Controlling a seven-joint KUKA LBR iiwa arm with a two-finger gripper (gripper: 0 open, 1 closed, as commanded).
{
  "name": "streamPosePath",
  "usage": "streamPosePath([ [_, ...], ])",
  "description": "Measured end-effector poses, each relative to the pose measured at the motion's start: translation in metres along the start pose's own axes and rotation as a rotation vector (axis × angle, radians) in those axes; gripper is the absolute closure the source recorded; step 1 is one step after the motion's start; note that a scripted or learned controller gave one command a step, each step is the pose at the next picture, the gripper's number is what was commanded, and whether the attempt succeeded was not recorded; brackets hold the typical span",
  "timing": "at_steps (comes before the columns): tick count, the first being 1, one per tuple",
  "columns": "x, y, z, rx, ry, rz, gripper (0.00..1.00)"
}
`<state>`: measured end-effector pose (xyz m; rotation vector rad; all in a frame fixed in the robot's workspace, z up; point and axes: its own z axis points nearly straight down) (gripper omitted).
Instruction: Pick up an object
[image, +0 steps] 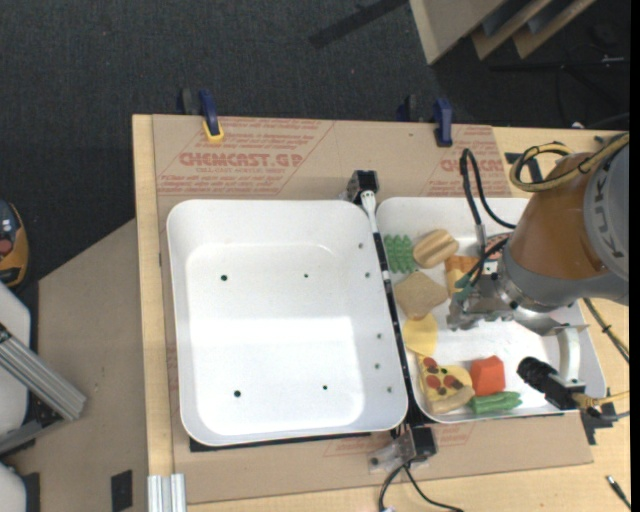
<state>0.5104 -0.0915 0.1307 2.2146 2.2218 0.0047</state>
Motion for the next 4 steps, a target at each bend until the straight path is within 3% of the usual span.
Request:
streamPosePath([
  [1, -0.025, 0.055, 0.032, 0.001, -0.002, 0.002, 1.0],
  [2, -0.013, 0.001, 0.047, 0.01, 0.003, 0.005, 1.0],
  [3, -0.036, 0.037, 0.046, 0.001, -0.002, 0.003, 1.0],
  [4, -0.027, 0.001, 0.046, 0.01, 0.003, 0.004, 1.0],
])
